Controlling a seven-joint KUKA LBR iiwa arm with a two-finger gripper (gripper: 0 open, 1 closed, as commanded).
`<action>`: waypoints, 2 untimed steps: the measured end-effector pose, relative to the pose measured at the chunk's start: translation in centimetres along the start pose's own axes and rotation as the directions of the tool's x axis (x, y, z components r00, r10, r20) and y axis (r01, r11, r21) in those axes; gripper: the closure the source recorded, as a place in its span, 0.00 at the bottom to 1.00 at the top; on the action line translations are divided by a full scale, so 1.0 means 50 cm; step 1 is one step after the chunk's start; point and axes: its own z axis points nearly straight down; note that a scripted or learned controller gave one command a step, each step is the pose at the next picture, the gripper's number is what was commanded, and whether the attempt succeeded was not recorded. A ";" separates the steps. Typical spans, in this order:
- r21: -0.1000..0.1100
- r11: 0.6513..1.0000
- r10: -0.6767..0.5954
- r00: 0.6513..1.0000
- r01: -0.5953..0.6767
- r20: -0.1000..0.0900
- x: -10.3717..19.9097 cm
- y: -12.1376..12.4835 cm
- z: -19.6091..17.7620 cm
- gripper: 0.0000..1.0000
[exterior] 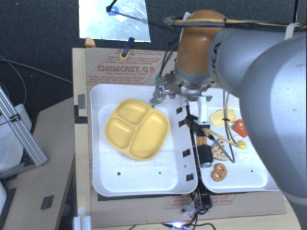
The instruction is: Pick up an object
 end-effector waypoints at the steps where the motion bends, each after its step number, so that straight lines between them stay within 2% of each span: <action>1: 0.008 1.000 -0.007 1.000 0.007 -0.002 0.072 -0.122 -0.053 0.00; 2: 0.004 1.000 -0.004 1.000 0.004 -0.002 0.068 -0.115 -0.072 1.00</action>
